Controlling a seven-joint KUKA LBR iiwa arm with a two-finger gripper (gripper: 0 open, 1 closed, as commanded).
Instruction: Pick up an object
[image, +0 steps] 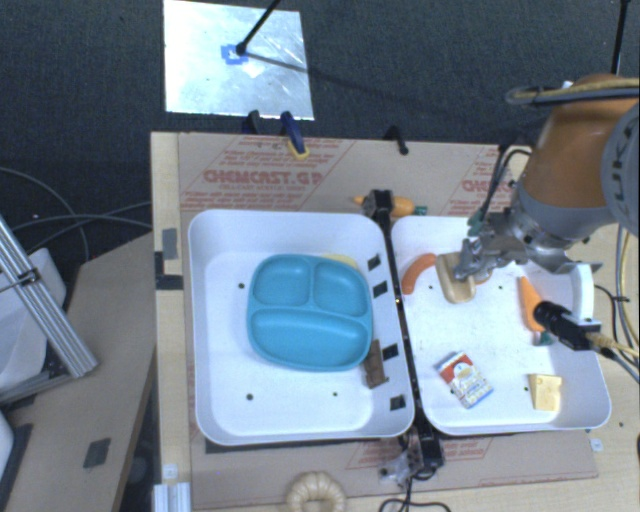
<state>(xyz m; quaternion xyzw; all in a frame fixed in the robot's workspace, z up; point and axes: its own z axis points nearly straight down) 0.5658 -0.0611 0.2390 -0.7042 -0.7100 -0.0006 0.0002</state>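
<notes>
Hovering over the right bin (600, 400), the gripper (465, 265) sits low on a tan bread-like piece (459, 290) near the bin's upper left part.
I cannot tell from here whether its fingers are apart or together. An orange curved piece (417, 271) lies just beside it; a carrot (527, 300), a small red-and-white packet (465, 379) and a yellow cheese wedge (545, 391) lie apart. The left bin (215, 400) holds 1 blue divided plate (308, 311).

I see a brown bench (300, 165) with red letters on it. Two white bins sit on it side by side, the left bin (215, 330) and the right bin (580, 395), touching in the middle.
</notes>
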